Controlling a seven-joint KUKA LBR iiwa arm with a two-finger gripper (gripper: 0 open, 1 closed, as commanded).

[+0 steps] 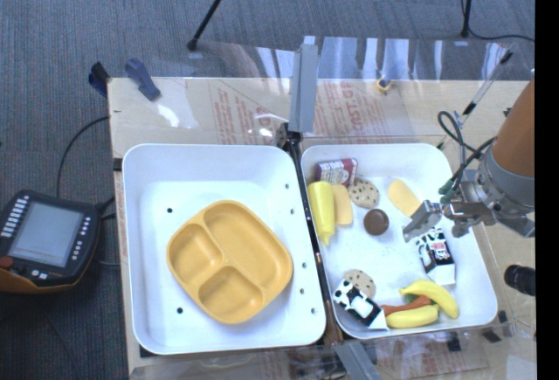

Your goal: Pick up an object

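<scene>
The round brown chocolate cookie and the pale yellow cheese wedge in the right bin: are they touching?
Apart. The camera view shows bare white bin floor between the round brown chocolate cookie and the pale yellow cheese wedge, which lies up and to its right.

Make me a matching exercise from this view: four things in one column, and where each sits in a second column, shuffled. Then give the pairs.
Things:
1. yellow divided plate
2. red carton
3. banana
4. hand

Places:
A. far edge of the right bin
B. near right corner of the right bin
C. over the right side of the right bin, above a small black and white carton
D. left bin

Pairs: 1-D, 2-A, 3-B, 4-C
</scene>
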